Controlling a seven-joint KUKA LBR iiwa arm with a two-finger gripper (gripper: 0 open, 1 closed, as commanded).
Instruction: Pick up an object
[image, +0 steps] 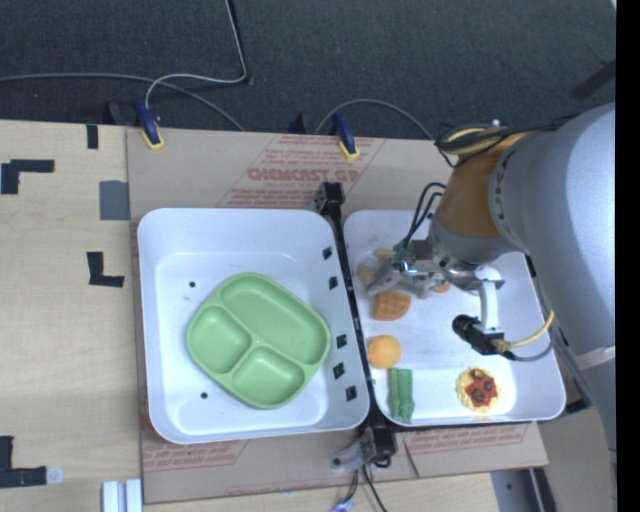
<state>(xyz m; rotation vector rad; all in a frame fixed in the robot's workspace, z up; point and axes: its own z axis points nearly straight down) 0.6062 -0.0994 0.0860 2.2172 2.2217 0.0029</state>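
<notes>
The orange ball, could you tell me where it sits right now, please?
The orange ball lies in the right bin, near its left wall, just below the waffle piece and above the green item.

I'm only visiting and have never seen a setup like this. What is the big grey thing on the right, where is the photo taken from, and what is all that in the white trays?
The big grey shape is a robot arm with an orange band above its wrist. It reaches in from the right. The single camera sits above the bench and looks down at a slant.

Its tool hangs low over the right bin, close to a waffle-like toy. I cannot tell whether it holds anything.

That bin also holds an orange ball, a green strip and a small toy pizza. The left bin holds a green divided plate.
</notes>
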